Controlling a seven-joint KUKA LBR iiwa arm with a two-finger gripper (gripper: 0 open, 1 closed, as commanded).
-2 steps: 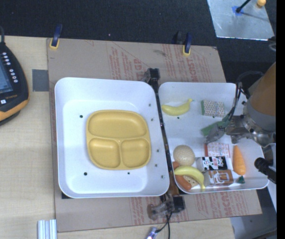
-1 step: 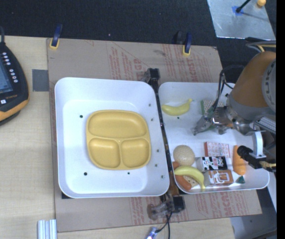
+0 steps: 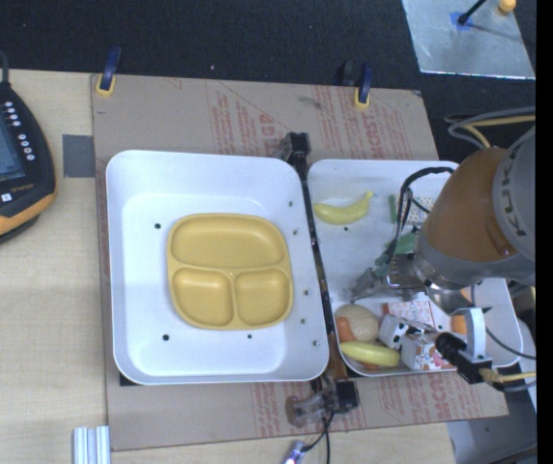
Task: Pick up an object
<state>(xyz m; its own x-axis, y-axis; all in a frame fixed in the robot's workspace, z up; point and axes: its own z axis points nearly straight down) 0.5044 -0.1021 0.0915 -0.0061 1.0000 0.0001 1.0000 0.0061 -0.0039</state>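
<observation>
Counter (image 3: 35,317) first, on the far left, with a teach pendant (image 3: 1,167) resting at its edge; next comes the left bin (image 3: 131,259), carrying a yellow divided plate (image 3: 230,269); the right bin (image 3: 349,177) sits just beside it and keeps the clutter; a yellow banana (image 3: 344,209) lies near its far wall, while a pale round fruit (image 3: 357,321), a second yellow piece (image 3: 370,354) and a printed packet (image 3: 414,310) crowd the near corner; the arm (image 3: 470,220) hangs over this bin from the right, its hand (image 3: 383,280) low among the items, and I cannot tell its state; it looks like the reaching step, nothing visibly held; next, I'd judge, it must settle on one piece, close, and lift clear.
</observation>
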